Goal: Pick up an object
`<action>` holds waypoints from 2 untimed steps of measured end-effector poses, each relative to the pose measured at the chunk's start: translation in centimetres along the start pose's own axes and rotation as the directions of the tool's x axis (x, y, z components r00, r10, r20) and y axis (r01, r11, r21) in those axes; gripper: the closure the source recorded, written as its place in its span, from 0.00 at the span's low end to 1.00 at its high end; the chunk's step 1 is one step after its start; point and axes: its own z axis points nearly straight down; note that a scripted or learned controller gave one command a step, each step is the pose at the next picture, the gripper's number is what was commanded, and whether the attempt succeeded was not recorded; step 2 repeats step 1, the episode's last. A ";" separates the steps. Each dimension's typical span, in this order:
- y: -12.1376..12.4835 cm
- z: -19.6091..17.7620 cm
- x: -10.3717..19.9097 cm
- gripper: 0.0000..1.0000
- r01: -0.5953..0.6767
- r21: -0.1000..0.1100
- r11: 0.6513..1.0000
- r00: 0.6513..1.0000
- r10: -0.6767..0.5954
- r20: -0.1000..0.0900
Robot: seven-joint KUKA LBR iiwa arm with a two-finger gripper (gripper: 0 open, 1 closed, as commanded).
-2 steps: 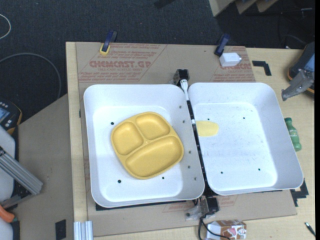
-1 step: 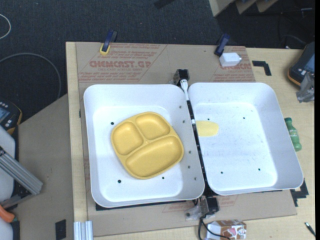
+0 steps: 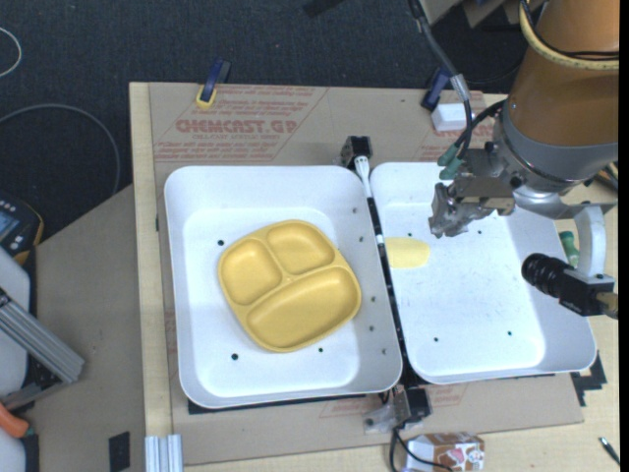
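Observation:
A yellow divided plate with three compartments lies in the left bin. A small pale yellow object rests in the right bin, close to its left wall. My gripper hangs over the right bin just up and right of the pale yellow object, its tips pointing down near the bin floor. Nothing shows between the fingers. Whether the tips touch the object I cannot tell.
The two white bins sit side by side on a cardboard-covered bench, with black clips at the seam between them. A blue and yellow clamp holds the cardboard at the back left. A small wrapped item lies on the bench front.

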 end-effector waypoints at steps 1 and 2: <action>-1.1 -3.3 4.6 1.00 -0.009 -0.010 1.000 1.000 0.009 0.002; -1.1 -3.3 4.6 1.00 -0.009 -0.010 1.000 1.000 0.009 0.002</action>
